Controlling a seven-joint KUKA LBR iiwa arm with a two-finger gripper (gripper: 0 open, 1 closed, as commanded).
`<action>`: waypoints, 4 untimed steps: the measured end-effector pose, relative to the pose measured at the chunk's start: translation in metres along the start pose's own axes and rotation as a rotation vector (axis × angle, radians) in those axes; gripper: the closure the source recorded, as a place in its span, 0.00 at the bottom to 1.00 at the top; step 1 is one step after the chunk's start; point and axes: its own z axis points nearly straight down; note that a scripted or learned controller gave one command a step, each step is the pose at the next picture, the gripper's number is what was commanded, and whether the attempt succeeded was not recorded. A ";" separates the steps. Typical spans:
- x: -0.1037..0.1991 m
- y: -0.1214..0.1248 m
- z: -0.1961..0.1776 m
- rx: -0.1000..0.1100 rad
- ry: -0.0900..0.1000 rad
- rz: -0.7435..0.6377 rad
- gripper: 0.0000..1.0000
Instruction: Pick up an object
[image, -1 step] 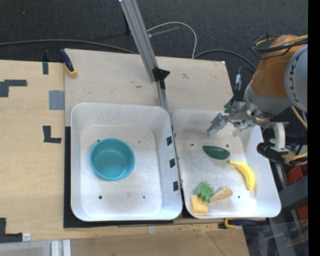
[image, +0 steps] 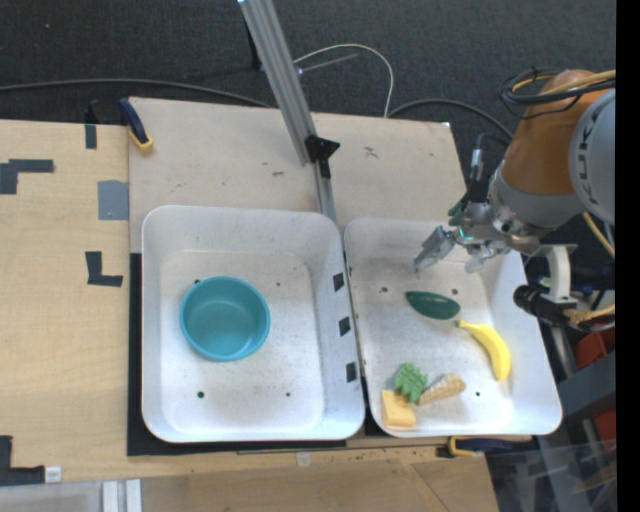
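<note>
Arm (image: 555, 150) reaches in, hand (image: 458, 252) open, empty.

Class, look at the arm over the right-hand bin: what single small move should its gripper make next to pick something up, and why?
Probably lower the open two-finger gripper a little, down and toward the dark green oval object. The fingers are spread with nothing between them, and that object lies nearest, just below them on the right white bin. The yellow banana lies farther off.

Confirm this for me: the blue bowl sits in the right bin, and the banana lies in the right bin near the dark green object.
One detail is off. The camera view shows the blue bowl in the left bin, not the right one. The rest holds: the banana lies in the right bin near the dark green object.
</note>
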 end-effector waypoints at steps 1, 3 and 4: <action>0.005 -0.008 0.061 0.006 0.000 0.001 0.00; 0.010 -0.014 0.122 0.000 -0.002 0.001 0.00; 0.011 -0.014 0.112 0.001 0.000 0.000 1.00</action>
